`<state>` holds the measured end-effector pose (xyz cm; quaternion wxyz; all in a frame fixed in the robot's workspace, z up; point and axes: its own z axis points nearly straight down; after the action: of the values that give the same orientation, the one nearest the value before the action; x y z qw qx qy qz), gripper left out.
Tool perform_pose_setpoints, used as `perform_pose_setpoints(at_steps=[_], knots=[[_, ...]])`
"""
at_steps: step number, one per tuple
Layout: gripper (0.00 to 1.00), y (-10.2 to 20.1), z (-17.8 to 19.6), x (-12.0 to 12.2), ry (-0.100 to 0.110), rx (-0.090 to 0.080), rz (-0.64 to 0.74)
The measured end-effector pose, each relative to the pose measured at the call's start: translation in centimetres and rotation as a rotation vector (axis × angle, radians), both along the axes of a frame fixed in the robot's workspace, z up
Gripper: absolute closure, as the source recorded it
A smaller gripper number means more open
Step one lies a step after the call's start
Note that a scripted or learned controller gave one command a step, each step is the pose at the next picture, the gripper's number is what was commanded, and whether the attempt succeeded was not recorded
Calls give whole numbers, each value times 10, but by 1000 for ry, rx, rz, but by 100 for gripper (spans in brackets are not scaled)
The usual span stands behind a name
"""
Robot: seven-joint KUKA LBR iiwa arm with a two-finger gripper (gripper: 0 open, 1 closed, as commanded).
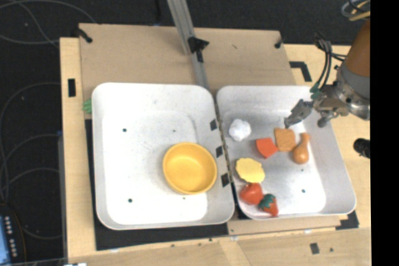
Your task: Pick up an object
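2 shallow white bins sit side by side on a tan wooden bench. The left bin holds 1 yellow bowl, upright near its right wall. The right bin holds a cluster of small things: a tan block touching an orange pear-shaped piece, an orange-red chunk just beside the block, a yellow disc, a red tomato, a small strawberry at the front rim, and a white crumpled ball near the divider. The gripper hangs over the right bin's far right part, its 2 fingers spread apart and gripping nothing, just above the tan block. A grey metal pole slants across the bench. Black floor with loose cables surrounds it. No writing is readable
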<state>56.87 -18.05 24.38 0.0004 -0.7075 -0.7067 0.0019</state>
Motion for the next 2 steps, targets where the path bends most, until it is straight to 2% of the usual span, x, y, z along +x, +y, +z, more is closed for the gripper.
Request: perform_pose_setpoints(at_steps=[1,2], knots=[[0,-4,-61,-7,2,0,0],[0,-3,-111,1,1,-1,-2]])
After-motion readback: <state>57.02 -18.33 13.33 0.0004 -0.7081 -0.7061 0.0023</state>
